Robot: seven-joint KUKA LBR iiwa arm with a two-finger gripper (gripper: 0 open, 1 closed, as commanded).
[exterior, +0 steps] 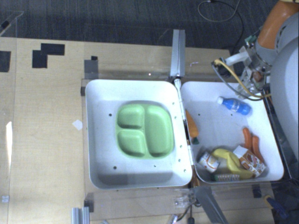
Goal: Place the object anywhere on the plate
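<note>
The counter (pixel 46 139) is light wood and holds two white bins side by side. The left bin (pixel 100 171) holds a green plate (pixel 144 129) with three parts, lying flat in the middle. The right bin (pixel 210 125) holds the small things. The grey arm (pixel 285 41) with its orange band is at the far right, above the far edge of the right bin, and I cannot tell how its jaws stand. A blue bottle (pixel 234 106) lies on its side near the far end of the right bin. A yellow banana (pixel 230 161) lies at the near end among small packs. Two orange carrots (pixel 250 141) lie by the right wall, and one more orange thing (pixel 191 125) lies along the left wall.
</note>
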